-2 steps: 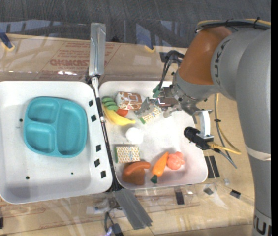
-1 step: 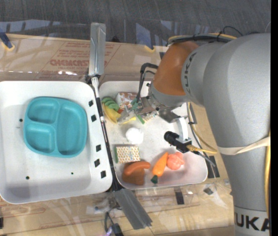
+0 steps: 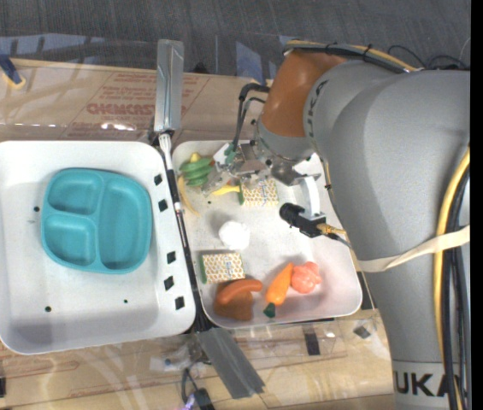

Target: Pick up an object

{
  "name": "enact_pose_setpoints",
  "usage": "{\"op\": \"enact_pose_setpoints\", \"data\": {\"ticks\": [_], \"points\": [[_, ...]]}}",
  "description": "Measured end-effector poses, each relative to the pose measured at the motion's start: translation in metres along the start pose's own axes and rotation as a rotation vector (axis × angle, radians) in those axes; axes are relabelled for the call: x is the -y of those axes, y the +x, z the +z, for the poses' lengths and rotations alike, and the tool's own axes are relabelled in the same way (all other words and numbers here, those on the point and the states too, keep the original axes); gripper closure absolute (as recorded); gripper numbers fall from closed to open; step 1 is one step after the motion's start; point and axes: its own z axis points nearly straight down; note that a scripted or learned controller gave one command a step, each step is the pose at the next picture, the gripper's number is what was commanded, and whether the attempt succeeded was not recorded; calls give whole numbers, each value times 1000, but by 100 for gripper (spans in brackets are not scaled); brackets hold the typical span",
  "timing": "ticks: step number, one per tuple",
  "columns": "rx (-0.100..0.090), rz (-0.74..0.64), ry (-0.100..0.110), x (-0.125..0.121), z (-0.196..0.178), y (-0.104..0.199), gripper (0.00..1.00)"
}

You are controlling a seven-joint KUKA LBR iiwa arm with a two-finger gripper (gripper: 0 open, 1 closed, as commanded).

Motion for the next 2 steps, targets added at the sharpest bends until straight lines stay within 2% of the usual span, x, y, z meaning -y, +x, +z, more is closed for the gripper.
{"op": "enact_pose_setpoints", "data": {"ticks": [1,2], "points": [[8,-80,6,2,0,1,0],[8,-102,9,2,0,4,0]]}}
